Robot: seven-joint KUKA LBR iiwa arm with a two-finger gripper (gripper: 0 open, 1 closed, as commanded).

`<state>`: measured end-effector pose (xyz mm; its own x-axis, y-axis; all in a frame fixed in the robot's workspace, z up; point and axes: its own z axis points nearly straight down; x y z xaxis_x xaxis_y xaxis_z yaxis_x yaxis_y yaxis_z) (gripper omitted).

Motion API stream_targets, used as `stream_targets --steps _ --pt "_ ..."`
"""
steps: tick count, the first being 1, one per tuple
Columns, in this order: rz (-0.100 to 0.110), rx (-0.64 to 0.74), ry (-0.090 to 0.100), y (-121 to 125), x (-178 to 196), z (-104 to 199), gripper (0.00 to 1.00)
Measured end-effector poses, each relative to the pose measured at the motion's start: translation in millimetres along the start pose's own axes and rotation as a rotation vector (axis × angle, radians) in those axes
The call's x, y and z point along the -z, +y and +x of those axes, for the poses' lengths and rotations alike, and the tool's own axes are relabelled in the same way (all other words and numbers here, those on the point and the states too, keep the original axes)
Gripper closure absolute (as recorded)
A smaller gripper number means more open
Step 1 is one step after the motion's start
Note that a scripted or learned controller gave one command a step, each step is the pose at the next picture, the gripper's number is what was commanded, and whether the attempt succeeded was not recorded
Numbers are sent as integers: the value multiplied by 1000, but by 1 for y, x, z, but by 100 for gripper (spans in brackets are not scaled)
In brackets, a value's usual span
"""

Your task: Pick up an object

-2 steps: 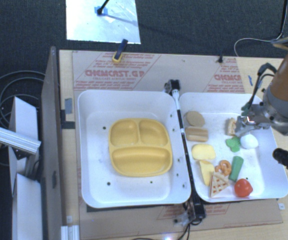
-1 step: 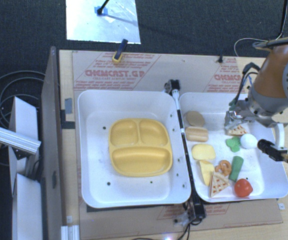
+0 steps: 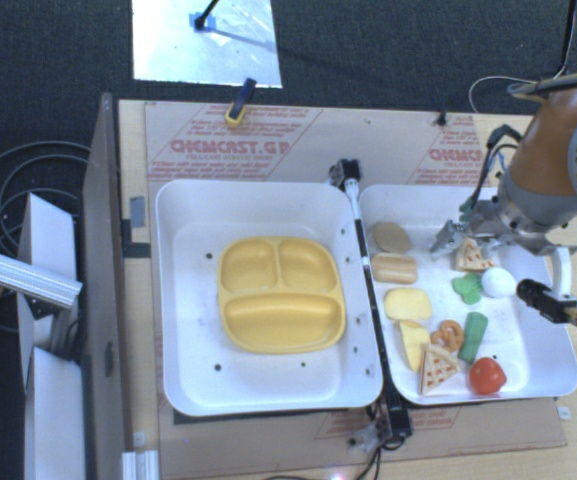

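Bins point(image 3: 178, 298): two; yellow tray point(image 3: 280, 294): one.

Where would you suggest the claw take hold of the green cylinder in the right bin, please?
Across the middle of the green cylinder, from straight above. It lies flat, running near-vertical in the picture, so its long sides are the narrow span. The pretzel crowds its left side and the tomato its lower end, so stay mid-length.
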<state>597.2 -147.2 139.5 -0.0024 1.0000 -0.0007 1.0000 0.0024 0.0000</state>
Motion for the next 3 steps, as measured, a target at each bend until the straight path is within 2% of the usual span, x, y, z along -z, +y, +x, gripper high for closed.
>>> stream_targets --steps 1,2,3 --pt "3 -5 -1 -19 -45 -38 0" --pt "4 -5 3 -92 -56 -21 0" --pt "0 2 2 -111 -55 17 0"
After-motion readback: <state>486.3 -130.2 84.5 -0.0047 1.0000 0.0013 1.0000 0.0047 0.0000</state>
